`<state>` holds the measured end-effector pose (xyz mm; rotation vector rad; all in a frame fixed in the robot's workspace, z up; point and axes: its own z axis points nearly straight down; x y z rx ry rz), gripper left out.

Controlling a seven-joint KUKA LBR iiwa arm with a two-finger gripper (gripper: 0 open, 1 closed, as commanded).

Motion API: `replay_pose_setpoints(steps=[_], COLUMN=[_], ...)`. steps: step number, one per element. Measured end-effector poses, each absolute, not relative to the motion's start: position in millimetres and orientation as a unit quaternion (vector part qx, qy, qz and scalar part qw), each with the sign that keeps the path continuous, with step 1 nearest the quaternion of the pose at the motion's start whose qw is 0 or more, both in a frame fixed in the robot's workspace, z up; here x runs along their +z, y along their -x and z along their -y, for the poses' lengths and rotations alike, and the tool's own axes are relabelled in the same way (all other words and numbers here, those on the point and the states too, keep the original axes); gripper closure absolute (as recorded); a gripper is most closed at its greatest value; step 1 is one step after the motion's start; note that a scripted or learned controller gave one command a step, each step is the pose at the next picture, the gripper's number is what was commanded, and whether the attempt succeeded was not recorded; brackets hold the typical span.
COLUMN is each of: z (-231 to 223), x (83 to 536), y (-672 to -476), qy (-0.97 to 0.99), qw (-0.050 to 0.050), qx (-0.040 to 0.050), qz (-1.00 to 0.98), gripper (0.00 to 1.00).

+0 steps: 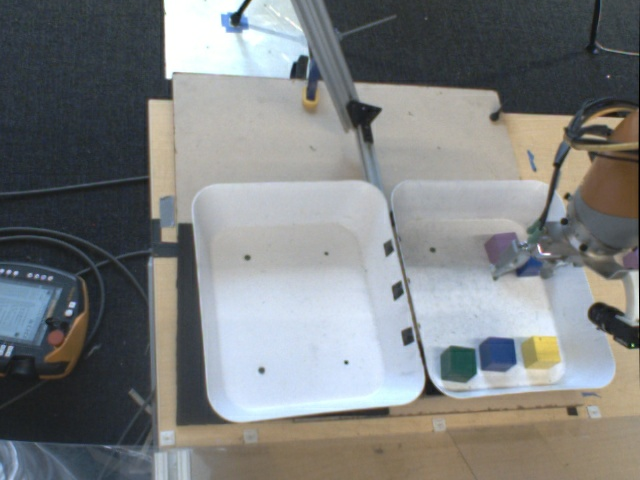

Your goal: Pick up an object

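The right bin (pixel 440 223) holds several small blocks. A purple block (pixel 500 246) lies in its upper right part. Along its front wall a green cube (pixel 458 363), a blue cube (pixel 497 354) and a yellow cube (pixel 541 352) stand in a row. My gripper (pixel 517 261) reaches in from the right, low over the bin, with its tip right beside the purple block on that block's lower right side. Whether it touches the block cannot be made out. The orange-banded wrist (pixel 608 190) rises behind it.
The left bin (pixel 215 268) stands beside the right one, and their rims meet at the middle. A slanted metal pole (pixel 330 53) crosses above the back of the bench. A teach pendant (pixel 35 318) and cables lie on the floor at left.
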<state>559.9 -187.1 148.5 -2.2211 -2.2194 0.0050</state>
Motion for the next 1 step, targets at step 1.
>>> replay_pose_setpoints(steps=[1], z=[168.3], x=[102.1], y=[-627.3], qy=[0.707], qw=[-0.002], qx=[-0.0010], qz=[0.708], gripper=[0.00])
